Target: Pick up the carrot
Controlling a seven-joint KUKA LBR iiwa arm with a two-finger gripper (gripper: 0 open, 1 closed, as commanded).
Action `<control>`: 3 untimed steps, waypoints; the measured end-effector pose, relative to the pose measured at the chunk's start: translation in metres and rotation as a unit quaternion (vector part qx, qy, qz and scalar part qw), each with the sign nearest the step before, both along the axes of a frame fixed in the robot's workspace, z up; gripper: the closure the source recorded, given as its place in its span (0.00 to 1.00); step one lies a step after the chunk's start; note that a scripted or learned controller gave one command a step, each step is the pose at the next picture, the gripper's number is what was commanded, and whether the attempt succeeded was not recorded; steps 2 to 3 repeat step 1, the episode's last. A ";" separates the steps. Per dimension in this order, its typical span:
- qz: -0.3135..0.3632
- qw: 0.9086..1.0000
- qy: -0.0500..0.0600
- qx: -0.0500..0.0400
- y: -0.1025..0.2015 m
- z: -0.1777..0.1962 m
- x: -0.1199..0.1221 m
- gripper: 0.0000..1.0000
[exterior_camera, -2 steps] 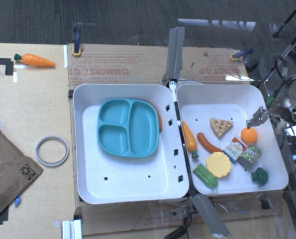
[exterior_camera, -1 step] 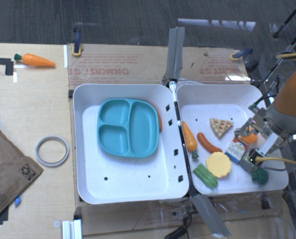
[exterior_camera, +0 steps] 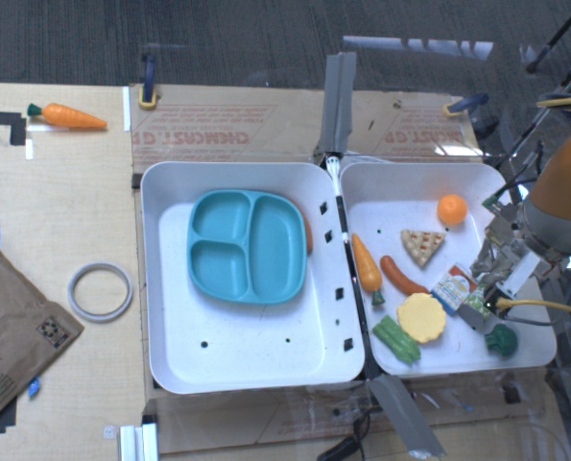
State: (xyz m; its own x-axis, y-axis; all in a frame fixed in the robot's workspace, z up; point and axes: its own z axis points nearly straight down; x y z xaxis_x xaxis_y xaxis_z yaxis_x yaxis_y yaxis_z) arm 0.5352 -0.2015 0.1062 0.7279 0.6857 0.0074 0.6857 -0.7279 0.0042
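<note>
Camera view: two carrots [exterior_camera: 366, 262] [exterior_camera: 69, 116], two bins [exterior_camera: 160, 286] [exterior_camera: 477, 176].

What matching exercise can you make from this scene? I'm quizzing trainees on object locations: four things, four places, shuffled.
Things:
1. blue divided plate
2. carrot
3. tape ring
4. broccoli

Places:
A. right bin, near right corner
B. wooden bench, left of the bins
C. left bin
D. right bin, along its left wall

Pairs: 1-C, 2-D, 3-B, 4-A
</note>
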 end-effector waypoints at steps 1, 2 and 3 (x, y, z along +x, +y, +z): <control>0.010 1.000 0.006 -0.001 0.019 0.134 -0.033 1.00; 0.010 1.000 0.006 -0.001 0.019 0.134 -0.033 1.00; 0.010 1.000 0.006 -0.001 0.019 0.134 -0.033 1.00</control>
